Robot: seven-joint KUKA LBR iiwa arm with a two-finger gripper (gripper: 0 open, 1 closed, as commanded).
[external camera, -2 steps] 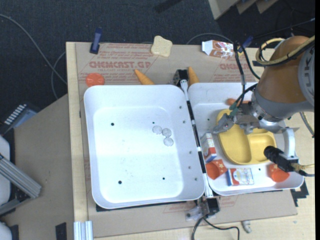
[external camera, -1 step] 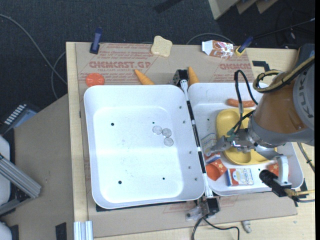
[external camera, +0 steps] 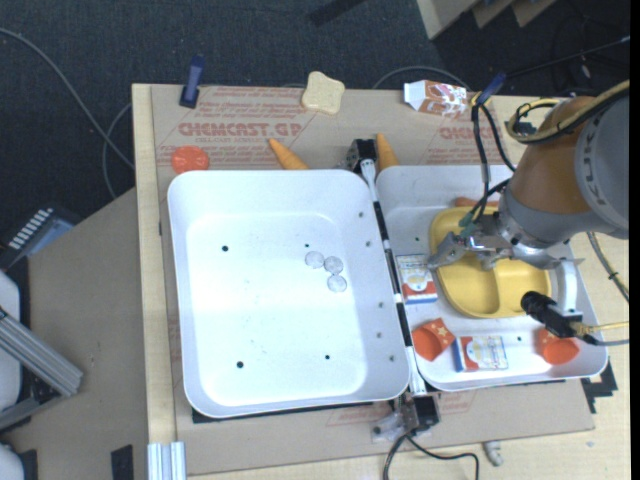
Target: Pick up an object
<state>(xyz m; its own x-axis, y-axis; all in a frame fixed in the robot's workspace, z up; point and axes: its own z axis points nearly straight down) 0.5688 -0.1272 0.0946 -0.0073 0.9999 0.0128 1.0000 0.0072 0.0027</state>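
**Arm low over the right bin, above a yellow object**

We see the grey arm with its orange band reaching in from the right, its two-finger gripper [external camera: 468, 251] down in the shallow white right bin [external camera: 420, 190]. It sits over a rounded yellow plastic object [external camera: 485, 288]; we cannot tell how its fingers stand. Near the bin's front edge lie a small red block [external camera: 431, 340], a printed white carton [external camera: 482, 353] and an orange-red piece [external camera: 558, 348]. In the shallow white left bin [external camera: 200, 268] rest three small clear discs [external camera: 327, 269].
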